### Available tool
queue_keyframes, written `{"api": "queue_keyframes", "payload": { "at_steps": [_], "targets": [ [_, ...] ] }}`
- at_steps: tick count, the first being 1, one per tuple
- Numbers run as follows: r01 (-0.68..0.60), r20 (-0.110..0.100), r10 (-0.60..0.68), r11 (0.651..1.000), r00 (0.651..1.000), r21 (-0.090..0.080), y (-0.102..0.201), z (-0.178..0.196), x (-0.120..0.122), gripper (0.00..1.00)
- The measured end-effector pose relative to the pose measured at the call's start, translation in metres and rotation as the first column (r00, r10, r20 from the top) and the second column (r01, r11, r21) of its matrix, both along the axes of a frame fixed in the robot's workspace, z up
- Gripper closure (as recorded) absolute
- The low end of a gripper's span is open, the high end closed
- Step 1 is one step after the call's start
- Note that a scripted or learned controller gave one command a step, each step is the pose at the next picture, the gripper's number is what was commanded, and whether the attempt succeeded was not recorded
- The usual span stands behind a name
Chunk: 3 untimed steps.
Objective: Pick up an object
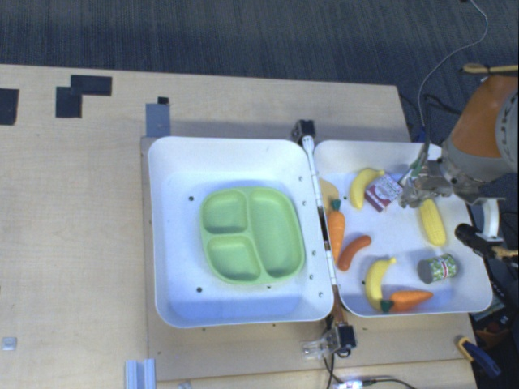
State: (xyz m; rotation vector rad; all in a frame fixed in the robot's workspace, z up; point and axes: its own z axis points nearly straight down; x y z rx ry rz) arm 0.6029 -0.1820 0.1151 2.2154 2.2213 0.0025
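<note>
Camera view: two white bins side by side on the counter (81,217). Left bin (174,177) has a green divided plate (253,235) in the middle. Right bin (478,298) has the toy food.

Arm (486,136) comes in from the right, orange band above the wrist. Tool (415,186) sits low over the upper part of the right bin. Red and white box (383,193) lies just left of the tool, touching or nearly touching the fingertips; cannot tell if it is between the fingers. Tool opening: cannot tell, too small and blurred.

Other items in the right bin:
- banana (362,186) upper left, just left of the box
- second banana (433,222) just below the tool, lying roughly top to bottom
- third banana (376,278) lower middle
- carrot (335,229) along the left wall, green top up
- second carrot (409,300) near the bottom wall, touching the third banana's lower end
- sausage (353,251) between first carrot and third banana, tilted
- can (439,270) on its side, lower right, well below the tool

Black patches on the counter, upper left.
</note>
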Motion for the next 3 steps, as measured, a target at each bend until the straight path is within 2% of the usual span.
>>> {"api": "queue_keyframes", "payload": {
  "at_steps": [1, 2, 3],
  "targets": [
    [-0.002, 0.000, 0.002, 1.000, 1.000, 0.001, 0.001, 0.000, 0.000, 0.00],
    [-0.008, 0.006, 0.008, 1.000, 1.000, 0.009, 0.010, -0.027, -0.052, 0.00],
    [-0.007, 0.010, 0.007, 1.000, 1.000, 0.003, 0.007, -0.016, -0.051, 1.00]
  ]
}}
